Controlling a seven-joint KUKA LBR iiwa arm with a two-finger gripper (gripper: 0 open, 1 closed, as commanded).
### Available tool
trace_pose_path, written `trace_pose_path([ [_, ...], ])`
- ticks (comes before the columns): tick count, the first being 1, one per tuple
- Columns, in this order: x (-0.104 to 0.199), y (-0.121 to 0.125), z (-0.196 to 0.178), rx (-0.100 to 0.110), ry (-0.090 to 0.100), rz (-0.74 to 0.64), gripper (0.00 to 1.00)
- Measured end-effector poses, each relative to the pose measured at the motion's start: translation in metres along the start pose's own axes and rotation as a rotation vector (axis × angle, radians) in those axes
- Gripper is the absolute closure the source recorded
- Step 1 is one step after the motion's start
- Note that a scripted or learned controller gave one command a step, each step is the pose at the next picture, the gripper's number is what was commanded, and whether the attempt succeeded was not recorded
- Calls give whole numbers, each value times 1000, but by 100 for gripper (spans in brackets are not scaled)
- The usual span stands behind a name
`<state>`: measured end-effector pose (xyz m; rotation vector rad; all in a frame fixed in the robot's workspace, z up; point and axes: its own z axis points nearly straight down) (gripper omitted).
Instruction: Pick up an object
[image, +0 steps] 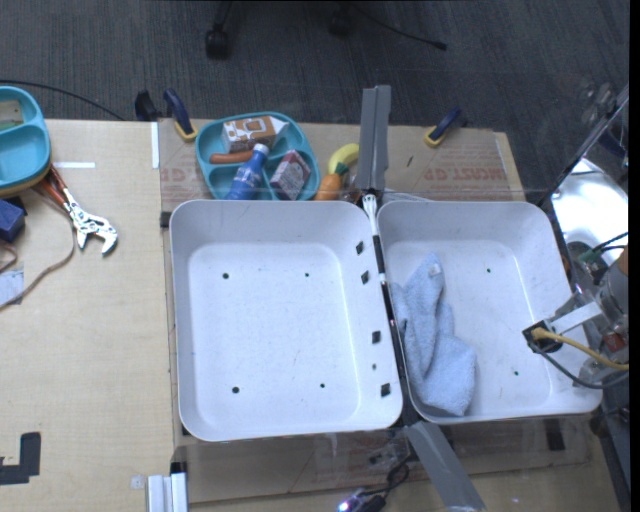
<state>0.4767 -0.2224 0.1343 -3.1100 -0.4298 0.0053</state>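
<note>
A crumpled light blue cloth (435, 340) lies in the right bin (520, 250), against its left wall and reaching toward the front corner. The left bin (270, 240) shows its bare white floor. Grey arm hardware with cables (600, 330) stands at the right bin's right rim, and a small black and yellow piece (543, 340) pokes over the rim, apart from the cloth.
Behind the bins stands a teal tray (215, 150) holding small items, with a banana (343, 158) beside it. A wrench (92, 228) and another teal tray (20, 140) lie on the bench at the left. A grey post (374, 130) rises between the bins.
</note>
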Motion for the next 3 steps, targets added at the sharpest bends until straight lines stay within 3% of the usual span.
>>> trace_pose_path([
  [1, 0, 0, -2, 0, 0, 69, 0],
  [3, 0, -1, 4, 1, -1, 73, 0],
])
